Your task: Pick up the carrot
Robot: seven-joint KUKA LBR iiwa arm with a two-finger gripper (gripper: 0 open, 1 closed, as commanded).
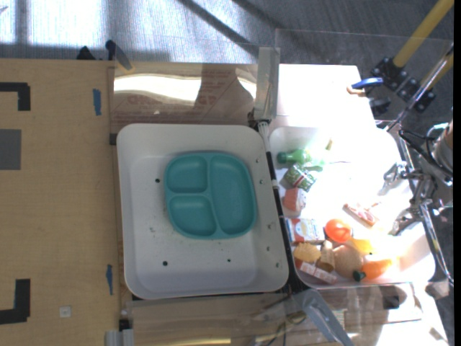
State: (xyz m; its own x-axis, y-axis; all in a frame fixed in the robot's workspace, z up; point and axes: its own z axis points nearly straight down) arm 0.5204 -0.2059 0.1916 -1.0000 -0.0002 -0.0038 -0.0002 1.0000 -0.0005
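The carrot [376, 268] looks like the orange tapered piece at the front right of the right bin [338, 139], beside a brown rounded item [348, 260]; glare washes out its outline. My gripper [395, 202] hangs over the bin's right rim, up and to the right of the carrot and apart from it. Its two metal fingers [391, 178] stand spread, with nothing between them.
The left bin [137, 215] holds a teal divided plate [210, 194]. Crowded in the right bin are a green bottle [294, 156], a green can [299, 176], a red tomato [337, 231], a pink packet [362, 213] and a yellow piece [308, 252]. Cables and a yellow pole [425, 27] stand at the right.
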